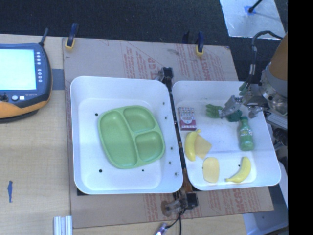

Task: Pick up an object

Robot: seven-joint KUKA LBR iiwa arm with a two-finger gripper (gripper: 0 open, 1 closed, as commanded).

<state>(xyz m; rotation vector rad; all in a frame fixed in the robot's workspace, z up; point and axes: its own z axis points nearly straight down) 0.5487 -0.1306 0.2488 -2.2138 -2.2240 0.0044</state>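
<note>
Green bottle [245, 134] lies at 5 o'clock, just beside gripper [236, 109], long axis 12-to-6. Whether the gripper has hold of anything: cannot tell.

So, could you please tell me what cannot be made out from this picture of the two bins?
- Gripper, camera view: too small and blurred to tell whether it grips anything.
- Dark green object in the right white bin: partly covered by the gripper, shape unclear.
- Small red-and-white packet: print too small to read.
- Grey arm: cut off by the right edge.
</note>
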